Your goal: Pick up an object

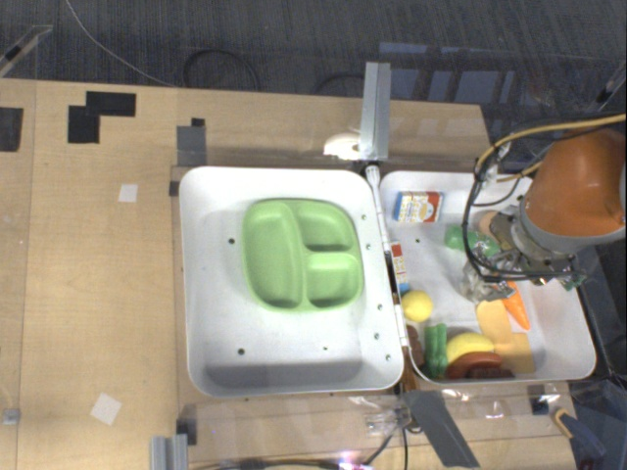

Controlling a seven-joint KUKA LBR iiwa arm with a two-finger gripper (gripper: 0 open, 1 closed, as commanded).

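The right bin (431,253) holds several small objects: a white and blue carton (416,207) at its far end, a yellow lemon (417,306), a green piece (434,346), a yellow banana-like item (470,345), a dark red item (482,366), a tan block (509,336), an orange carrot (515,307) and a green item (456,237). My gripper (482,280) hangs low in this bin under the orange-banded wrist (578,186), just left of the carrot and beside the green item. The wrist and cables hide how it sits among them.
The left bin (211,311) contains a green divided plate (299,253). A metal post (374,116) stands behind the divider between the bins. Wooden bench (88,292) surrounds them, and black cables (490,179) loop off the wrist.
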